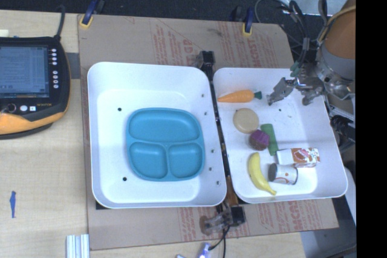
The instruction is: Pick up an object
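Observation:
The right bin (326, 130) holds an orange carrot (237, 96) at its far left. Nearer lie a tan round disc (246, 119), a purple fruit (259, 139) beside a green piece (269, 137), a banana (259, 173), a small can (283, 174) on its side and a red-and-white carton (301, 157). My gripper (291, 95) hangs over the far part of this bin, to the right of the carrot. It is open, fingers spread, with nothing between them.
The left bin (109, 93) holds a blue divided plate (165, 143). A tablet-like pendant (27, 78) lies on the bench at far left. Cables and the arm's base crowd the far right.

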Controlling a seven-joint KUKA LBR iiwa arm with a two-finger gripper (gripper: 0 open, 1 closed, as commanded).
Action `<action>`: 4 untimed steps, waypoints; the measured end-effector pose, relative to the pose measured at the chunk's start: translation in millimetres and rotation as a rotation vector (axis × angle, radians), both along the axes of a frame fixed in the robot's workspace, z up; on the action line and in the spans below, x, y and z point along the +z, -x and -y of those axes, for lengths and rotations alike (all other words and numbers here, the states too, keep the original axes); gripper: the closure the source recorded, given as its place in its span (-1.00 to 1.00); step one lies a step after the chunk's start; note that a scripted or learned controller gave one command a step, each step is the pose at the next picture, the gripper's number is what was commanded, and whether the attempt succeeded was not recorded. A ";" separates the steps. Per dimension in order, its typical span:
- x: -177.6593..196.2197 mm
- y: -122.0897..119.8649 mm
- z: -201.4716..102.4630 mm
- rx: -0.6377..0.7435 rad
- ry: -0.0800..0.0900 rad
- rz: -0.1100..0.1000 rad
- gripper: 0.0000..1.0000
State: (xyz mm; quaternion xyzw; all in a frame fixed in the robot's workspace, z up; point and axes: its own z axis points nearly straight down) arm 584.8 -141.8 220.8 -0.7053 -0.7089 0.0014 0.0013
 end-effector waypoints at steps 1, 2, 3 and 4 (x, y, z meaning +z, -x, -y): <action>-129.0 4.5 -29.5 0.001 0.002 0.001 -1.00; -128.6 -27.0 -40.1 0.002 0.001 0.001 -1.00; -118.2 -27.0 -38.9 0.004 0.003 -0.001 1.00; -28.5 7.9 -80.5 0.000 -0.001 0.001 1.00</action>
